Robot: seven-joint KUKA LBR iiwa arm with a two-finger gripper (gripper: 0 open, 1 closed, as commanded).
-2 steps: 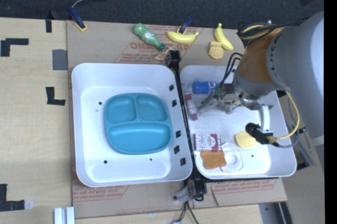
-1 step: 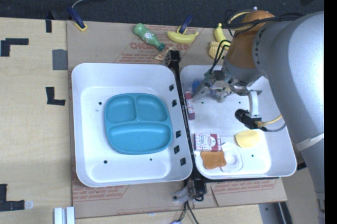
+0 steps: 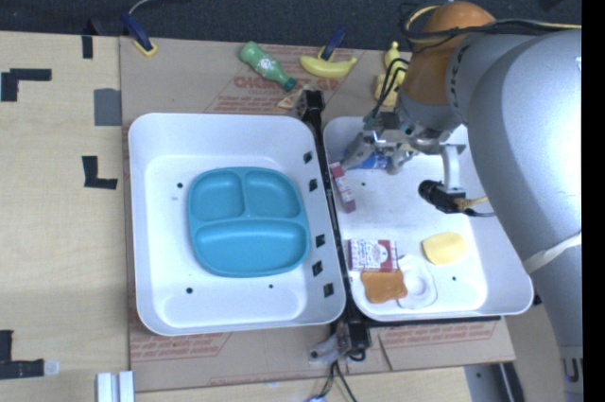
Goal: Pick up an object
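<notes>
My gripper point(image 3: 376, 148) hangs low over the back left part of the right bin point(image 3: 492, 296), with the grey arm reaching in from the right. A small blue thing point(image 3: 380, 161) lies right under it; whether it is gripped is hidden. A slim red and white packet point(image 3: 342, 188) lies just left of the gripper by the bin's left wall. Toward the front lie a red and white carton point(image 3: 371, 253), a brown toast-like piece point(image 3: 380, 287), a white round piece point(image 3: 419, 288) and a pale yellow lump point(image 3: 444, 247).
The left bin point(image 3: 156, 296) holds a blue divided plate point(image 3: 249, 220). Behind the bins, on the cardboard, lie a green bottle point(image 3: 266, 65) and a yellow banana point(image 3: 328, 64). The arm's bulk covers the right bin's right side.
</notes>
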